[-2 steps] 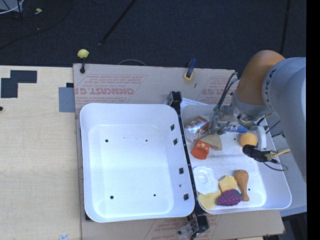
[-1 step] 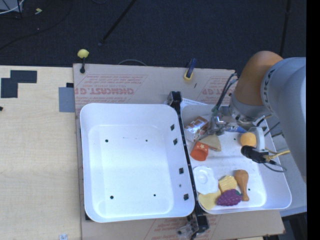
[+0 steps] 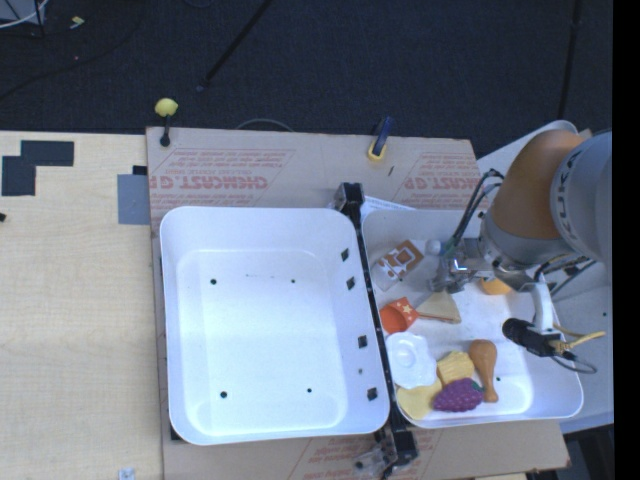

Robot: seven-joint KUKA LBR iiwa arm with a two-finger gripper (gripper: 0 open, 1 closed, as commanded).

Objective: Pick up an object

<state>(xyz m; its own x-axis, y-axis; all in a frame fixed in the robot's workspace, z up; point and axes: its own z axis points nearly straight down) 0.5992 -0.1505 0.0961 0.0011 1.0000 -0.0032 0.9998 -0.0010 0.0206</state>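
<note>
The gripper (image 3: 452, 268) is seen low over the upper middle of the right bin (image 3: 570, 400), at the end of the arm (image 3: 545, 203) that reaches in from the right; its state cannot be told from this view, and nothing can be made out in its hold. Every candidate for the pick is gathered in the right bin; the left bin (image 3: 185, 408) sits beside it. The nearest piece is judged to be the tan wedge (image 3: 441, 309), which lies just below the gripper, with its long axis running left to right and its point towards the orange piece (image 3: 398, 315); the small box (image 3: 399, 260) lies just to the gripper's left, at about the same height in the view. The drumstick (image 3: 486, 365), the yellow block (image 3: 456, 367), the purple grapes (image 3: 459, 396) and the white piece (image 3: 408, 354) are clustered further down, towards the near rim, and are crowded against one another; a clean grasp there is judged harder. A short move down the view onto the wedge, across its short axis, is therefore thought the likeliest.
</note>
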